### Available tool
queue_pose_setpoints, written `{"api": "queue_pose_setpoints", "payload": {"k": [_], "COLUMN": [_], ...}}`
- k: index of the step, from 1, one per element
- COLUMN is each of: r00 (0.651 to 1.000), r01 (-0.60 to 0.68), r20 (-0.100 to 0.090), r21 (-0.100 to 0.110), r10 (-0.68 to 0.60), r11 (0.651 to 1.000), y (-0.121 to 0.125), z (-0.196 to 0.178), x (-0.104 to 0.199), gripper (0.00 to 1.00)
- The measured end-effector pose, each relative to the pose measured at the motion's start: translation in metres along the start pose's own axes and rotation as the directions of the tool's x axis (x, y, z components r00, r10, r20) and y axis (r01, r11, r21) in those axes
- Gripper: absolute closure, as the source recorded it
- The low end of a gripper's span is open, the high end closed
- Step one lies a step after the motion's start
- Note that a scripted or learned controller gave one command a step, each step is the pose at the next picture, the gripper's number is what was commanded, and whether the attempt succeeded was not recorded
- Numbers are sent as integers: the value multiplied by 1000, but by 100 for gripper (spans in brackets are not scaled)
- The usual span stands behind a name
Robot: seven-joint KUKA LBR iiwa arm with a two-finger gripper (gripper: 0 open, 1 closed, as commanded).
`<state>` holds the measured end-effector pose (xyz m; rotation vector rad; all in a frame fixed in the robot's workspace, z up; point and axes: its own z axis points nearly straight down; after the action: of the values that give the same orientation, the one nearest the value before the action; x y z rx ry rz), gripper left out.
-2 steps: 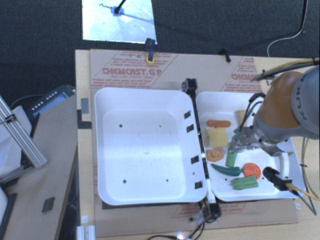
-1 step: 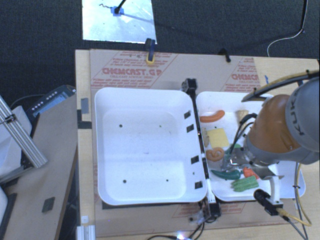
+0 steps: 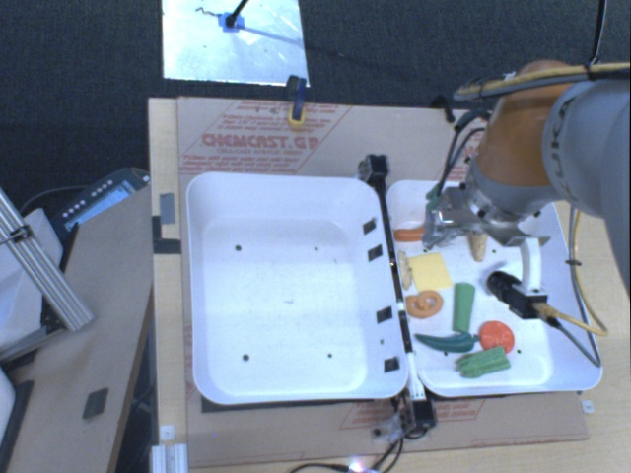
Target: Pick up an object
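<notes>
Arm (image 3: 562,136) comes in from the right edge of the frame, grey with its orange band at the upper right, and bends down over the right bin (image 3: 567,363). The end effector (image 3: 441,227) sits low over that bin's upper left part, near the divider between the two bins. Its tip is just beside an orange piece (image 3: 407,234) that lies close to the bin's left wall. Whether it is open or closed I cannot tell, and I can see nothing in its hold.

The loose things all lie in the right bin. Below the orange piece is a flat yellow square (image 3: 430,271), and under that an orange ring (image 3: 424,304). A green cylinder (image 3: 462,306) lies just right of the ring, pointing up and down the frame. Lower still, a curved dark green pepper (image 3: 446,342) ends near a red tomato (image 3: 496,335). A bumpy light green piece (image 3: 483,364) lies lowest, just under the tomato. A beige piece (image 3: 478,247) shows right of the end effector, partly under the arm.

The left bin (image 3: 286,294) fills the middle of the frame — both bins rest on a printed cardboard sheet (image 3: 256,136) on the counter (image 3: 168,304).
</notes>
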<state>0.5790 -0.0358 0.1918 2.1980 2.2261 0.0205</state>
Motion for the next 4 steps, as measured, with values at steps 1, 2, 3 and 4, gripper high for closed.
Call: {"api": "queue_pose_setpoints", "payload": {"k": [1,2,3,4], "r00": [1000,1000,1000,1000], "r01": [0,-1,-3,-2], "r20": [-4,-4,-4,-4], "r21": [-1,11,8,10], "r10": [0,1,3,2], "r11": [1000,1000,1000,1000], "y": [9,48,98,97], "z": [-142,-163,-213,-268], "x": [61,135,199,260], "gripper": [100,100,100,100]}}
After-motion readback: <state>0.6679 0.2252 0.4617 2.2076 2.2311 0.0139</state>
